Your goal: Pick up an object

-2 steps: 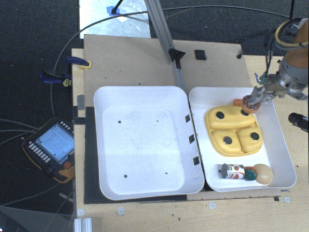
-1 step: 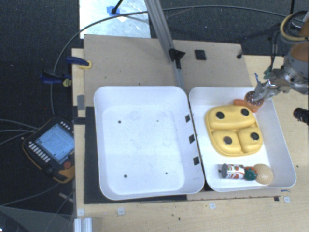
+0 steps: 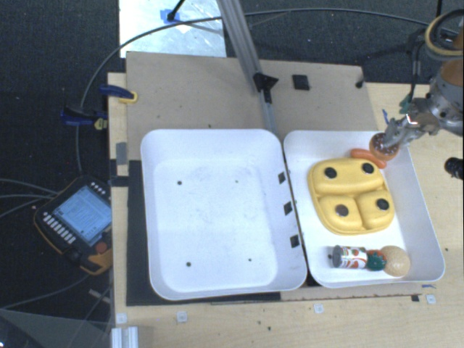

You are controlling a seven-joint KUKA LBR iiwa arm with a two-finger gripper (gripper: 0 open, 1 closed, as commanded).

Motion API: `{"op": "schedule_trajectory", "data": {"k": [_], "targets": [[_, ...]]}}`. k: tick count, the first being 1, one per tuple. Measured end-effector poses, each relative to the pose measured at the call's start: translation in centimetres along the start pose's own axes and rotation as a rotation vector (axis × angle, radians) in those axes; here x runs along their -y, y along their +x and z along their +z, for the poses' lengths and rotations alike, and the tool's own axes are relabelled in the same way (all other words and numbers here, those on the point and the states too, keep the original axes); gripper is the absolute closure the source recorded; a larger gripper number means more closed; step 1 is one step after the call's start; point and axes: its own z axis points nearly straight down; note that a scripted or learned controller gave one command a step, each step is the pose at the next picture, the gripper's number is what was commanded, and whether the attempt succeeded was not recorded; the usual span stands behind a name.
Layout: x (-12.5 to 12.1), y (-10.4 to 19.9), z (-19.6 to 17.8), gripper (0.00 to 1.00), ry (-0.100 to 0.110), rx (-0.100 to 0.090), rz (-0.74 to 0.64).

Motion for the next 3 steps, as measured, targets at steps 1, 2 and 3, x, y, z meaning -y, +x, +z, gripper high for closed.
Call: {"op": "schedule_trajectory", "data": {"k": [1, 2, 3], "targets": [[0.3, 5.5, 0.9, 1.0, 0.003, -0.002, -0.002], [0.0, 10.9, 1.9, 1.0, 0.002, -0.002, -0.003], [-0.9, 16.2, 2.8, 1.0, 0.002, -0.002, -0.003]]}}
